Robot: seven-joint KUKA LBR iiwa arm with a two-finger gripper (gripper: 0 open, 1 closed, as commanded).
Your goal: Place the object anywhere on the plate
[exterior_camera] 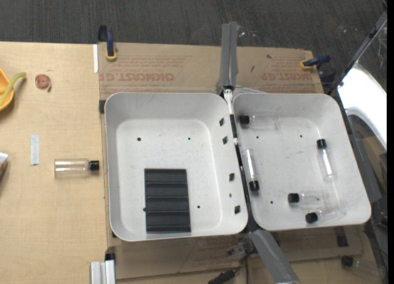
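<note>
Wooden bench (pixel 55 215), two white bins. Clear black-capped vials lie in the right bin (pixel 345 122); the dark ribbed plate (pixel 166 201) is in the left bin (pixel 123 110). Can't tell my claw's state. I'd grab the lone vial (pixel 325 159), probably easiest, across its body.

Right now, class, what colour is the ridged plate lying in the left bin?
Dark grey to black, seen in the camera view: the ridged plate against the white left bin.
</note>
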